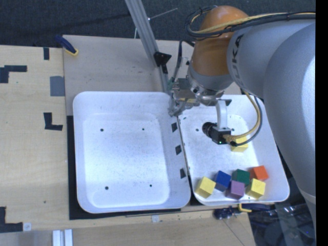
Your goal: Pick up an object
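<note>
My arm (287,86) reaches in from the right across the tabletop (31,163) and fills the upper right of the scene, its orange band bent over the far end of the right bin (200,155). The left bin (123,152) lies beside it, with nothing in it to pick. My tool (177,105) hangs at the far corner of the right bin, close to the rim the two bins share. I cannot tell how wide it is parted or whether it has hold of anything.

The things I could take lie well apart from it, at the near end of the right bin, likely where loose pieces settle. They huddle there touching or nearly so: a yellow block (206,187), a blue block (223,179), a green block (240,176), a purple block (237,188), an orange block (260,172) and a second yellow block (257,188). A lone yellow block (239,147) sits nearer the bin's middle, with room around it. I judge it the easier grasp, and nothing is picked yet.
</note>
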`<state>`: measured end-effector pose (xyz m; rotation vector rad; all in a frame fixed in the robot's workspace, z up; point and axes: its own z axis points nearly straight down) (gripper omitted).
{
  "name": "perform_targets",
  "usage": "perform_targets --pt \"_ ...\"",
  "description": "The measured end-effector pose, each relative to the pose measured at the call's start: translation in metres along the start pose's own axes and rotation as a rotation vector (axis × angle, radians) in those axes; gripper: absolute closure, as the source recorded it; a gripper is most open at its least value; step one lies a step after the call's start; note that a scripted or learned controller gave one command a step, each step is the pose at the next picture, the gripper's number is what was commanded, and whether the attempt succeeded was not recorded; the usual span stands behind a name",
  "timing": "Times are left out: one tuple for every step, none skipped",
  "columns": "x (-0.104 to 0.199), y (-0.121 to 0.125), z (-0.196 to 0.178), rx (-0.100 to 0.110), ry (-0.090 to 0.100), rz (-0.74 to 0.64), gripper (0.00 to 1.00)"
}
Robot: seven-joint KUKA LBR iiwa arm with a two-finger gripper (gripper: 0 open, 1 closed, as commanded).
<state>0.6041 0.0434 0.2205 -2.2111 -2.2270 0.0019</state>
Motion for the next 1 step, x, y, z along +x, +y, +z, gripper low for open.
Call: perform_targets --pt "0.0523 -0.0175 0.0047 0.001 0.0 0.0 1.0"
